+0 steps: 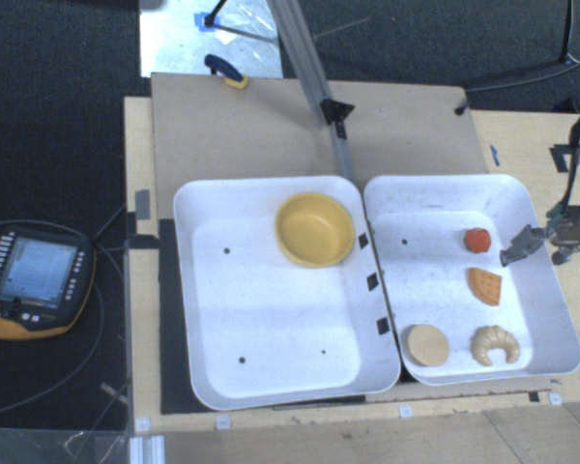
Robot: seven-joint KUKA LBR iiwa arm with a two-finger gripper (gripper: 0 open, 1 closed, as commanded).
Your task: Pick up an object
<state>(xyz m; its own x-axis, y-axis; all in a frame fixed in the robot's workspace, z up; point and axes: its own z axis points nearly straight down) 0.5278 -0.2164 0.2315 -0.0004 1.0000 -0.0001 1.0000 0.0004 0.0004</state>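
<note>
My gripper (522, 246) hangs over the right bin's (435, 196) right edge; I cannot tell its state. Inside lie a tomato (478, 241), wedge (485, 285), croissant (495, 344) and round biscuit (427, 345). A yellow bowl (314, 229) sits in the left bin (261, 336).

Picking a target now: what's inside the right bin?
The right bin holds a red ball, an orange wedge, a round biscuit and a croissant. The hand covers part of its right edge.

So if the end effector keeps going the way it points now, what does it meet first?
Probably the red ball: the end effector points left across the right bin toward it. Its height is unclear, so it may pass above.
</note>
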